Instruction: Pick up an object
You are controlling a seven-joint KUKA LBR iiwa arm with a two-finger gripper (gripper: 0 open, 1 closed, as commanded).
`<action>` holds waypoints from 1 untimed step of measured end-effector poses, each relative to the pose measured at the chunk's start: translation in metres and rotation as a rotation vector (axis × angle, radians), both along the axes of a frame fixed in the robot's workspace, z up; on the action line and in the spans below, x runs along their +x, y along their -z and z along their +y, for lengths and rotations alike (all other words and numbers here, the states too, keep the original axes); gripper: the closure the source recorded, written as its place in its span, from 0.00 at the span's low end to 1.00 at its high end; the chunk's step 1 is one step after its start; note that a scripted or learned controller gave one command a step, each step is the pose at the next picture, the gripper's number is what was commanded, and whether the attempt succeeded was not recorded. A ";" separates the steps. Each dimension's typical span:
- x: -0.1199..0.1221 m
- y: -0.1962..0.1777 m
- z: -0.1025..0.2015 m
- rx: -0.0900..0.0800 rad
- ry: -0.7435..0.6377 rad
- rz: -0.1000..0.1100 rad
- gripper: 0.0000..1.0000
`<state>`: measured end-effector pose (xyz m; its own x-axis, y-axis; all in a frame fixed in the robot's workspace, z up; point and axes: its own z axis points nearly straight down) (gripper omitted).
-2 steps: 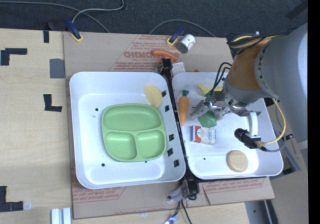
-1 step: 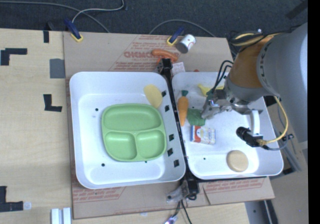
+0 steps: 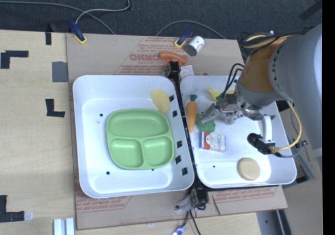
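Carrot (image 3: 191, 114) lies beside the claw (image 3: 213, 115), whose grip I cannot tell.

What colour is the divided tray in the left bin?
Light green divided tray, plain, seen in the camera view.

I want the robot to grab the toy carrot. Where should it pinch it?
Probably across the orange middle of the carrot, coming straight down from above. It lies flat and long in the right bin, close beside the wall between the bins, so the fingers would likely fit best at its narrow sides, well clear of the green toy next to its lower end.
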<state>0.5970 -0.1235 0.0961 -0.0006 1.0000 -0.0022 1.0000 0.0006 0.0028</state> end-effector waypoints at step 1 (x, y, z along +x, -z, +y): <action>-0.037 0.010 0.024 0.000 0.000 -0.001 0.00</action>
